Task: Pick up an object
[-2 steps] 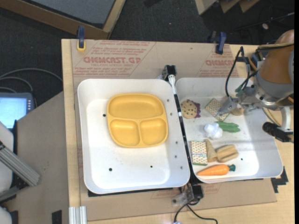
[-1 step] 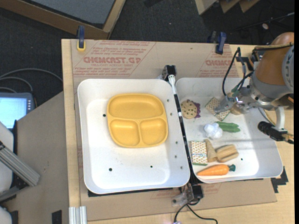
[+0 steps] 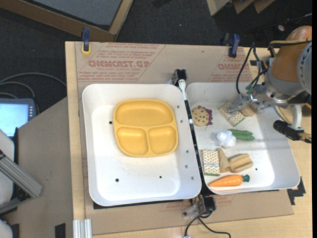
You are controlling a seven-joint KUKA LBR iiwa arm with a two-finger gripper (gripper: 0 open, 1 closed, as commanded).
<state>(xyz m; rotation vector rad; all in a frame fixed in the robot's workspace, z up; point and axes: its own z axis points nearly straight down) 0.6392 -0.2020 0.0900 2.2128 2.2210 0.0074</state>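
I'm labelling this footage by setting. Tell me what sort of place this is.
Probably a robotics lab bench, not a kitchen. The two white bins sit on a board clamped down with blue clamps, the food such as the carrot looks like toys, and loose cables trail across it.

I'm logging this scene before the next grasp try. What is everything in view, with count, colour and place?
bins: 2, white, side by side on the bench
divided plate: 1, yellow, left bin
cookie: 1, tan with dark chips, right bin, far-left part
patterned packets: 2, one by the tool, one near the carrot
green vegetable: 1, right bin, middle
white lump: 1, touching the green vegetable
bread piece: 1, tan
carrot: 1, orange, near edge
clamps: 2, blue, bench's far edge
tool: 1, over the far packet
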